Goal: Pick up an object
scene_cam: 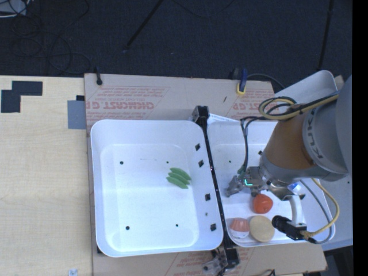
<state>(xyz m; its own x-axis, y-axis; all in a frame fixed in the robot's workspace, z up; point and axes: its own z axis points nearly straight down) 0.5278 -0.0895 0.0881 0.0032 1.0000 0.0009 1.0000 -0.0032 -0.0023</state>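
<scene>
Two bins: side by side.
Left bin [103, 154]: green pod-like item [179, 177], untouched.
Right bin [230, 154]: gripper [240, 184] low inside, finger state cannot be told; red ball [263, 203], tan disc [261, 228] beside it.
Progress: nothing visibly lifted yet.

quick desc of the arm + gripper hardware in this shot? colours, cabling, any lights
The arm is grey with a wide orange band above the wrist. Black and yellow cables loop over the top of the band. The gripper is small, dark grey metal, with a green-cyan light on its body.
</scene>
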